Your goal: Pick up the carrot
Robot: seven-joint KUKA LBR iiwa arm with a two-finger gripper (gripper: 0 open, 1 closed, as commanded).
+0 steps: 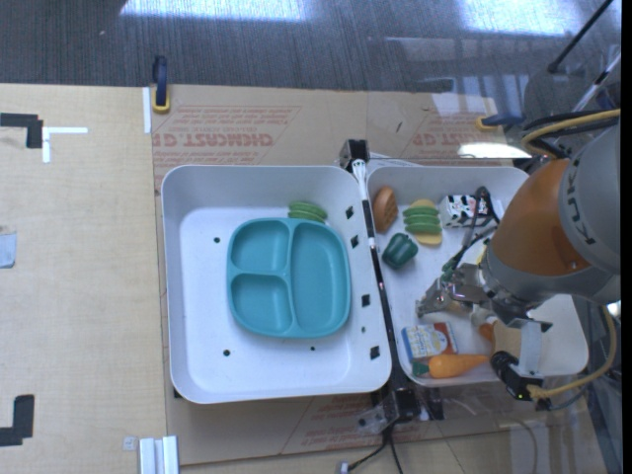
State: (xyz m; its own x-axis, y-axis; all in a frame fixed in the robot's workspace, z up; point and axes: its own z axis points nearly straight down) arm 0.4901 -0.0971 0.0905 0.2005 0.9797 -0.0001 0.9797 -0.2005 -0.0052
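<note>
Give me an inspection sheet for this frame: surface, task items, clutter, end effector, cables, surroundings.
Surface: two shallow white bins side by side on a cardboard-lined bench; left bin, right bin.
Task items: carrot lies near the right bin's front edge, free of the end effector.
Clutter: teal divided plate and a green pod in the left bin; green pepper, brown bread-like piece, burger-like toy, black-and-white item and small printed packet in the right bin.
End effector: over the right bin, above the packet; finger state unclear.
Cables: black cable at the bench front; yellow hose by the arm.
Surroundings: grey carpet, yellow clamp.
</note>
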